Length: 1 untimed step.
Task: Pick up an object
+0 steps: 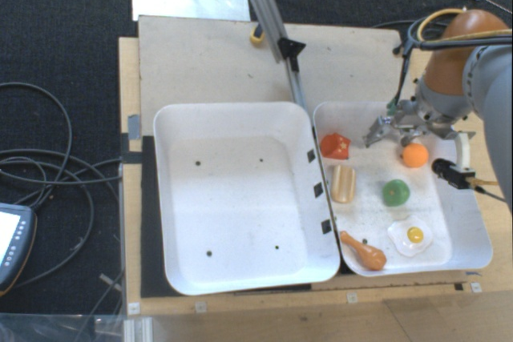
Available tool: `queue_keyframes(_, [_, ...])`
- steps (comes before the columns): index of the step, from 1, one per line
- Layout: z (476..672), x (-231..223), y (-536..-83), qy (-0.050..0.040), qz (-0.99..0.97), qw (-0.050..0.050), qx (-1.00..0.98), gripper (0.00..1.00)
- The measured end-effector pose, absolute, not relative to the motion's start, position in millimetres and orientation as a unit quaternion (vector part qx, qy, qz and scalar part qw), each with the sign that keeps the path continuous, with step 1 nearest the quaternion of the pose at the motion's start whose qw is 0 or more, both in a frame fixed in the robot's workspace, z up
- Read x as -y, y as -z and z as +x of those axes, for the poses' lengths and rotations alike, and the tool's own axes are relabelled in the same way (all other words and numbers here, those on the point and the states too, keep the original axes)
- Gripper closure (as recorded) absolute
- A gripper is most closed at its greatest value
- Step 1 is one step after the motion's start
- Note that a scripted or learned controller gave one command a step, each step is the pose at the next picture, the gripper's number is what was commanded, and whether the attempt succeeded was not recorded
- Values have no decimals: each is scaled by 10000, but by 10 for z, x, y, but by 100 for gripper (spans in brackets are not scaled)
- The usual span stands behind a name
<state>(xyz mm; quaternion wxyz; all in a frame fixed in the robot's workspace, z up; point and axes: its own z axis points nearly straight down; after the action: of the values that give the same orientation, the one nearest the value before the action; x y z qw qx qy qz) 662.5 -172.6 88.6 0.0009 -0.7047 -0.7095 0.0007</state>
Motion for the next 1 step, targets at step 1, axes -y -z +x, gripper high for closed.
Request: queue_keyframes(1, [6650,1730,-1035,14,-7037,-28,7105,100])
